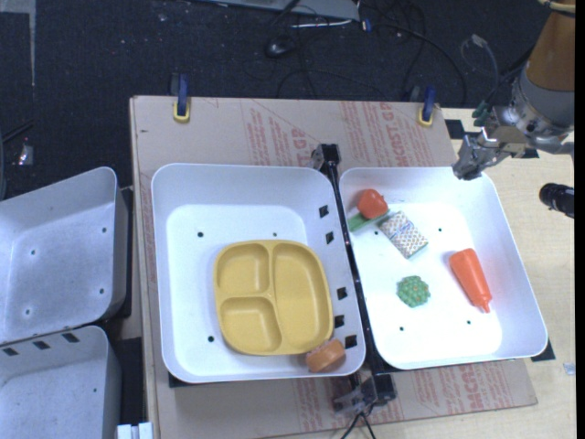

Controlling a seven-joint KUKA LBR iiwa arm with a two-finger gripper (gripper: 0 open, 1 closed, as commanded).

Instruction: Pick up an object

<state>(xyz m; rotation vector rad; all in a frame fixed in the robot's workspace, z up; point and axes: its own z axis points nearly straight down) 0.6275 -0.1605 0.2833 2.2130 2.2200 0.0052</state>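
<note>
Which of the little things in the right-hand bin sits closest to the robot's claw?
The red tomato-like piece with a green stem, at the bin's far left; the gripper hangs by the far rim, while the carrot and green ball lie nearer the camera.

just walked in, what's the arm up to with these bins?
A pick attempt, nothing grabbed so far. The end effector hangs at the far right corner of the right bin, above its rim, with nothing seen in it. Loose in that bin lie an orange carrot, a green bumpy ball, a small patterned box and a red piece with green at its base. The left bin holds a yellow divided tray and a small orange item at its near right corner.
</note>
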